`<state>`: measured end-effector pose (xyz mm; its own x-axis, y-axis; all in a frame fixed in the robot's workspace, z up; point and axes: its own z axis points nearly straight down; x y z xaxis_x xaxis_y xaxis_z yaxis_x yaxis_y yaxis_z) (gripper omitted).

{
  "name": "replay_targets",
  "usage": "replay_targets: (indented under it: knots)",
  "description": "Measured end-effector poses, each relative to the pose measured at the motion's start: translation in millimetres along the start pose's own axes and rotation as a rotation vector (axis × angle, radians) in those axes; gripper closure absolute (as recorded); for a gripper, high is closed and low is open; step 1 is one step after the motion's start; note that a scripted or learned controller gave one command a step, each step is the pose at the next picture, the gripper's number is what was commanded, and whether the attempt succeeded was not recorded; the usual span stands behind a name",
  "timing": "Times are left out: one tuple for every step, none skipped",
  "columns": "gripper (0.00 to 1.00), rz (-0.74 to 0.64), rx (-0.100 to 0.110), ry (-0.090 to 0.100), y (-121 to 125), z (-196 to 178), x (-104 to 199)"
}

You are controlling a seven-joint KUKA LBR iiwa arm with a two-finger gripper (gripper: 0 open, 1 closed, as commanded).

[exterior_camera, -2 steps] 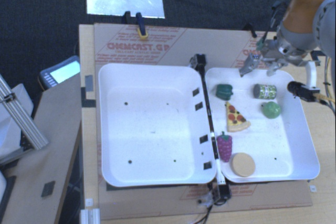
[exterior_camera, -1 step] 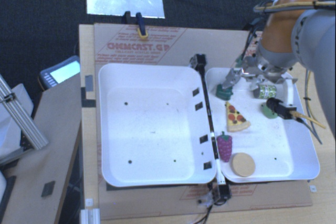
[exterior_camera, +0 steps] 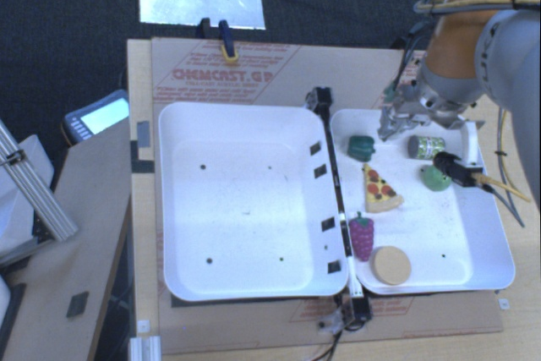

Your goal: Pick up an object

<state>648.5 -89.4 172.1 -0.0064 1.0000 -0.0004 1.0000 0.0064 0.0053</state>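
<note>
Left bin [exterior_camera: 245, 207]: well off to the left of my pincer; white and shallow; nothing here for me to pick.
Divider [exterior_camera: 331, 182]: the dark strip where the two bins meet; it lies between the left bin and my pincer.
Green pepper [exterior_camera: 361, 147]: in the right bin [exterior_camera: 486, 266], just left of my pincer and a little nearer the camera; the closest candidate, I judge.
Pizza slice [exterior_camera: 380, 191]: below-left of my pincer, flat on the bin floor; apart from me.
Purple grapes [exterior_camera: 362, 236]: further down on that side, against the bin's left wall.
Tan disc [exterior_camera: 391, 265]: well apart from my pincer, near the front edge.
Pincer [exterior_camera: 394, 128]: low over the back of the right bin; whether it is spread or closed I cannot tell; I see nothing between its tips.
Grey can [exterior_camera: 426, 146]: just right of my pincer, lying on its side.
Green lump [exterior_camera: 437, 177]: right and nearer the camera; partly under a black piece.
Progress: nothing lifted; every object rests in the bin; the grasp and the raise are both left, as I judge it.
</note>
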Motion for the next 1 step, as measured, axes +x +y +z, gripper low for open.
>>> replay_targets:
  knots:
    - [1.00, -0.004, -0.001, 0.003, -5.8, -45.4, 60.4]
